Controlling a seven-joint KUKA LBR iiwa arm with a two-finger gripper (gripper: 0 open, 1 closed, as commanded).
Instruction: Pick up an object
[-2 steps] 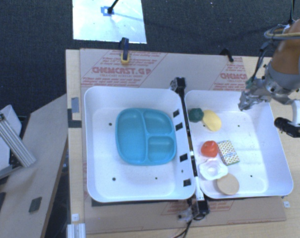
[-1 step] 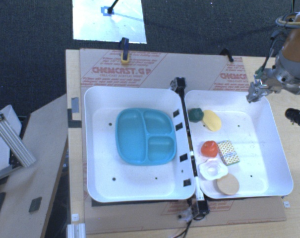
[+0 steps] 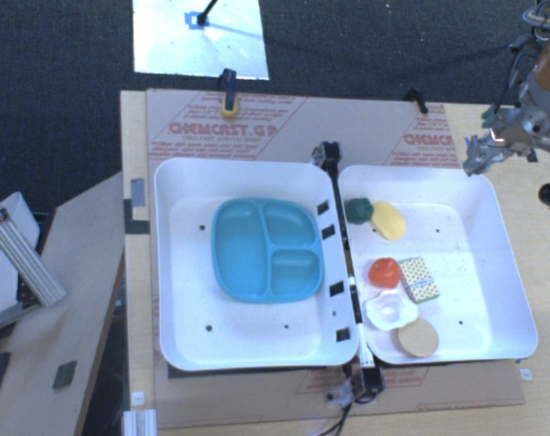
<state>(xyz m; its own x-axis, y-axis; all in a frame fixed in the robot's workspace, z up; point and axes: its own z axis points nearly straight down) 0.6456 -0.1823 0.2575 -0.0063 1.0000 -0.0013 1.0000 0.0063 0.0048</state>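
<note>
The things to be picked lie in the right bin (image 3: 493,271), all well off from the gripper (image 3: 482,155) and on the side of the bin farthest from it, along the divider. Nearest the gripper's end sit a dark green piece (image 3: 358,210) and a yellow lemon-like piece (image 3: 389,221), touching each other. Farther down come a red tomato-like piece (image 3: 384,272) and, just beside it on the gripper's side, a small patterned box (image 3: 419,279). Beyond those lie a white fried-egg shape (image 3: 390,311) and a tan round disc (image 3: 417,339), farthest from the gripper.

The gripper itself hangs over the bench past the bin's far right corner, outside the rim, with nothing to be seen in it; from here I cannot tell whether it is spread or closed.

Farther still from it, across the divider, the left bin (image 3: 179,243) holds a blue divided tray (image 3: 265,249), lying flat.
</note>
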